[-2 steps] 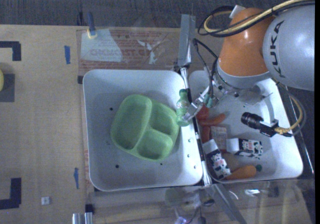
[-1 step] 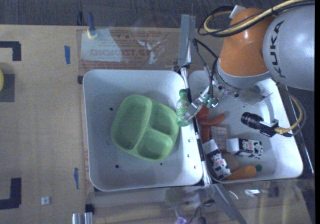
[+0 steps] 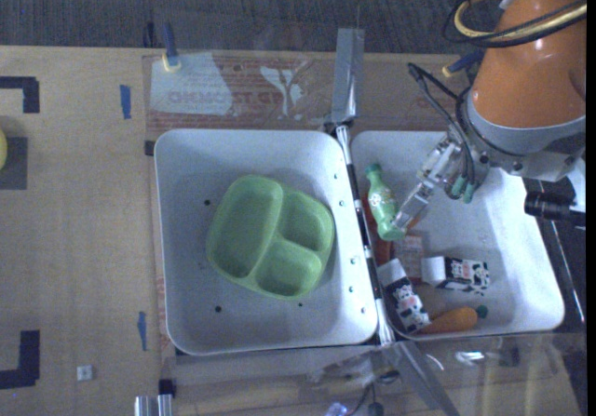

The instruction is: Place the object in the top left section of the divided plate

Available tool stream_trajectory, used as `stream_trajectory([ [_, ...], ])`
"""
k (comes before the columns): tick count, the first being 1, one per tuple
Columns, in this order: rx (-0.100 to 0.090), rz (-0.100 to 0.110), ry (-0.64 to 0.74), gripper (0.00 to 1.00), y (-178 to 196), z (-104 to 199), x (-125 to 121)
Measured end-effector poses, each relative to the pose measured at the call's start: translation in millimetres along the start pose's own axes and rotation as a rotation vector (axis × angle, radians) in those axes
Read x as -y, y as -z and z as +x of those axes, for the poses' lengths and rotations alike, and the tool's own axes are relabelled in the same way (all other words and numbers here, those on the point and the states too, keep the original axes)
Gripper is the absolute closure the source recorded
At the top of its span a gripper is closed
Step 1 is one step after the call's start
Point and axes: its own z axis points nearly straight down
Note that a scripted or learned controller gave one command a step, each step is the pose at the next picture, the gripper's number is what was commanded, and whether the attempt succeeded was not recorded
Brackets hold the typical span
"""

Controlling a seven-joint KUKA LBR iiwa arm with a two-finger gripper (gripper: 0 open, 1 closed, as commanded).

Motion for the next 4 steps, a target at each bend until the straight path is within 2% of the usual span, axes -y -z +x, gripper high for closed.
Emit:
stream_trajectory([
  [1, 0.005, -0.005, -0.001, 1.00, 11, -1, -1],
  [2, -0.004, 0.001, 0.123, 1.00, -61, 15, -54],
  [3, 0.000, -0.005, 0.458, 1.00, -83, -33, -57],
  [4, 0.001, -0.003, 0.457, 0.00, -84, -34, -55],
])
